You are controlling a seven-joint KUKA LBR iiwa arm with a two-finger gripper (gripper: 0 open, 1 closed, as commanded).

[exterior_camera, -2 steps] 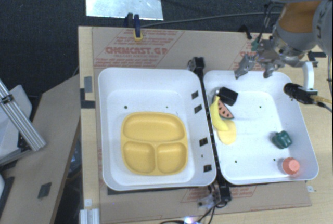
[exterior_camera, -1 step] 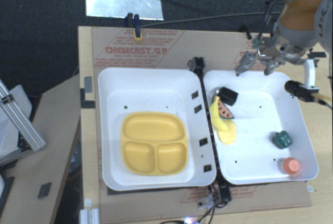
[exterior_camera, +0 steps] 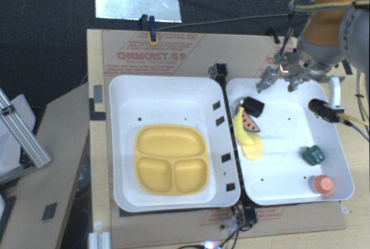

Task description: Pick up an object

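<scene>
Grey two-finger claw [exterior_camera: 280, 78] poised above the far rim of the right shallow white plastic bin [exterior_camera: 341, 152], fingers spread apart and grasping nothing. Nearest below and slightly left: small black block [exterior_camera: 253, 107], watermelon-slice toy [exterior_camera: 248, 122] and soft yellow banana-shaped toy [exterior_camera: 247, 141]; farther down-right, teal block [exterior_camera: 314, 155] and orange cylinder [exterior_camera: 323, 185]. Best bet: descending squarely over one isolated item, closing only once straddling it.

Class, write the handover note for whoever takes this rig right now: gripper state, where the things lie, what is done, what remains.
Gripper: open, holding nothing, above the far edge of the right bin.
Right bin holds a banana, a watermelon slice and a black block by its left wall, a teal object and an orange object to the right.
Left bin holds a yellow divided tray.
Done: nothing picked.
Left: choose, descend, grasp, lift.
</scene>
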